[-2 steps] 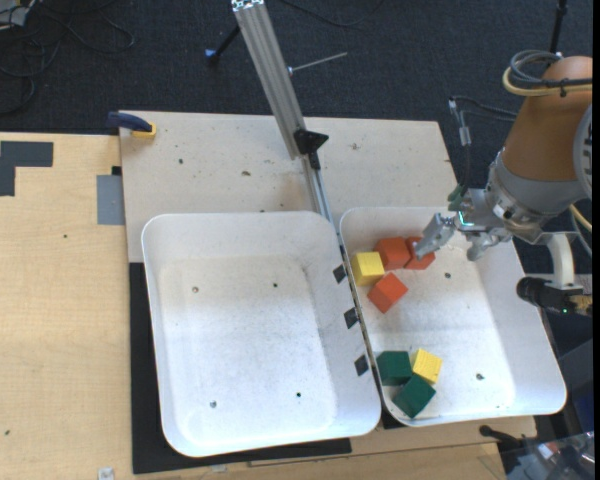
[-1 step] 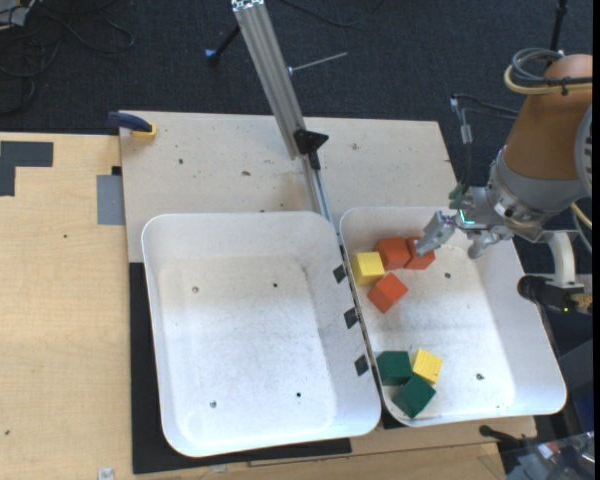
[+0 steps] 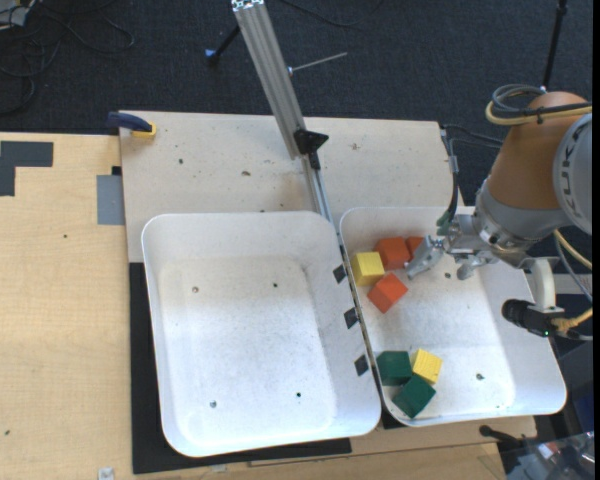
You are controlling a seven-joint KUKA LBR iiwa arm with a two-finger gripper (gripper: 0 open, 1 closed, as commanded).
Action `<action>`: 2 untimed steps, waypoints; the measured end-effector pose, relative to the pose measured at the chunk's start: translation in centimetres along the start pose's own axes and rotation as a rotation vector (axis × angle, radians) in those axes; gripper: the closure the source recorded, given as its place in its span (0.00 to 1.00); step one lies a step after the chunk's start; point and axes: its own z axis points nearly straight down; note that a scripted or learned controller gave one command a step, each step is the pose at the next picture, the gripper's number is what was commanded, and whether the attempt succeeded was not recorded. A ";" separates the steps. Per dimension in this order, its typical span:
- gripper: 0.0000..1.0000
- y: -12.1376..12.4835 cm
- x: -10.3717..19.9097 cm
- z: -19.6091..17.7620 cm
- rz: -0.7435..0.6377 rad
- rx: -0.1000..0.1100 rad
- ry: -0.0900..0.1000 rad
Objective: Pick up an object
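Fingers of gripper sit low in the right bin, tips just beside the orange blocks at upper left; you can't tell if they're apart or together, nothing visibly clamped. Yellow cube and another orange cube lie close by. Near the front edge: two green blocks w/ a second yellow cube.
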 end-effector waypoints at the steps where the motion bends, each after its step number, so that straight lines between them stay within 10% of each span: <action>1: 0.00 0.2 -0.4 4.2 0.001 -0.008 0.001; 2: 0.00 0.4 -0.6 5.2 0.003 -0.017 -0.004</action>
